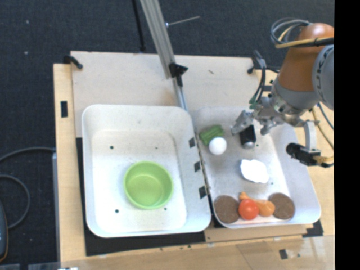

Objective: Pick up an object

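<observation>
The gripper (247,133) hangs over the far part of the right bin (298,176); whether it is open or closed cannot be told, and nothing shows in its grasp. Just left of it lie a white ball (217,145) and a green object (211,133). Nearer the camera lies a white lump (254,171), then a tomato (248,209) between two brown discs (226,207). Far left, a green bowl (148,184) sits in the left bin (101,128).
</observation>
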`<control>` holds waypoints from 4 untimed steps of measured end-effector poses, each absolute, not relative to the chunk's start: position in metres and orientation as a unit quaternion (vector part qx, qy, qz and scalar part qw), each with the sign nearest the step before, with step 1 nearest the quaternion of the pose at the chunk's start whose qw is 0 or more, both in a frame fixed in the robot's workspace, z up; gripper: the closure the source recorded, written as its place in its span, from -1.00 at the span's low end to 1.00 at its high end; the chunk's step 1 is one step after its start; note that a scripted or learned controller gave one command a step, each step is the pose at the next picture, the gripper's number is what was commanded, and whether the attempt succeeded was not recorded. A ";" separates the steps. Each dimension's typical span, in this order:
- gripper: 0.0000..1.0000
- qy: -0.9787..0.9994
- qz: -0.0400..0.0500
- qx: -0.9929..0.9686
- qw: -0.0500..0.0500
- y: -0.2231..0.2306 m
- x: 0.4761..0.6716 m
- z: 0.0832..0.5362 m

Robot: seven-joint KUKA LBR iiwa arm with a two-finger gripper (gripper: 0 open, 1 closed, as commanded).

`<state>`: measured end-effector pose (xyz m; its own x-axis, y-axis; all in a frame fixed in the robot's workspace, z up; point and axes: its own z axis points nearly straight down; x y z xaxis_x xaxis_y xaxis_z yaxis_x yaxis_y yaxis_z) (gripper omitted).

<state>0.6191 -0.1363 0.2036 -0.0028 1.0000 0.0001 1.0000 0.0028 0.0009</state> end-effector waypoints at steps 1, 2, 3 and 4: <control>-1.00 0.708 0.000 0.706 0.000 -0.136 0.619 0.204; -1.00 0.708 -0.002 0.706 -0.001 -0.128 0.616 0.151; -1.00 0.708 0.005 0.707 0.009 -0.130 0.622 0.127; 1.00 0.707 0.005 0.707 0.008 -0.131 0.621 0.135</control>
<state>0.6212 -0.1314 0.1350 0.0009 1.0000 -0.0036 0.9998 -0.0008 0.0184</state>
